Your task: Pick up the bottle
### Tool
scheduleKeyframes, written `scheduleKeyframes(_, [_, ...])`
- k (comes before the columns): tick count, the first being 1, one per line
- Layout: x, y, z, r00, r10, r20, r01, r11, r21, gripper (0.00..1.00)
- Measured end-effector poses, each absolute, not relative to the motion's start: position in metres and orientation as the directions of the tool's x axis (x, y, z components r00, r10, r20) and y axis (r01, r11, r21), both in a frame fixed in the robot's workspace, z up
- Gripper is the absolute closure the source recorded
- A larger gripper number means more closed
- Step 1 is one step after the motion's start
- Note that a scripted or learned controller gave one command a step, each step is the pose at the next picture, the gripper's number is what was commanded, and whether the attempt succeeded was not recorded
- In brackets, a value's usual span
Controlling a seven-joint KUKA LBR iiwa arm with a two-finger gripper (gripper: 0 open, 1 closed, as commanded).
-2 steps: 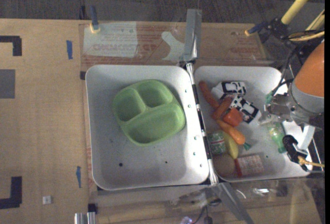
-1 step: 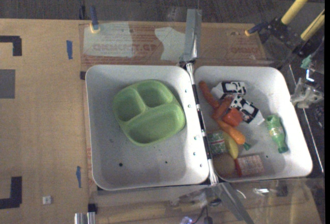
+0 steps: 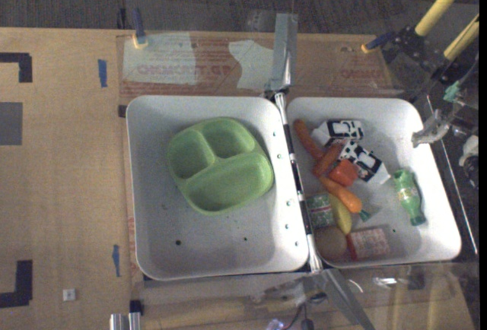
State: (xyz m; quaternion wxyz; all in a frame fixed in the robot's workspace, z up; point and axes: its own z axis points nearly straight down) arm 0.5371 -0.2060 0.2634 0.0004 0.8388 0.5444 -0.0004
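Note:
A small green bottle (image 3: 407,197) lies on its side near the right wall of the right bin (image 3: 437,241), its cap pointing toward the front right. It lies apart from the other items, with bare bin floor around it. Grey parts of my gripper (image 3: 431,131) show at the right edge of the camera view, over the right bin's far right rim. They sit beyond the bottle and slightly to its right, with nothing seen held.
The right bin also holds several orange carrots (image 3: 341,196), two black-and-white boxes (image 3: 364,160), a green can (image 3: 319,211), a yellow piece (image 3: 344,222) and a red packet (image 3: 369,242). A green divided plate (image 3: 221,165) lies in the left bin (image 3: 152,230).

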Motion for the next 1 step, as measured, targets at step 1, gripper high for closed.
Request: scheduleKeyframes(1, [0.4786,-0.2058,0.1245,0.428,0.904,0.0,0.904,-0.428,-0.003,0.0])
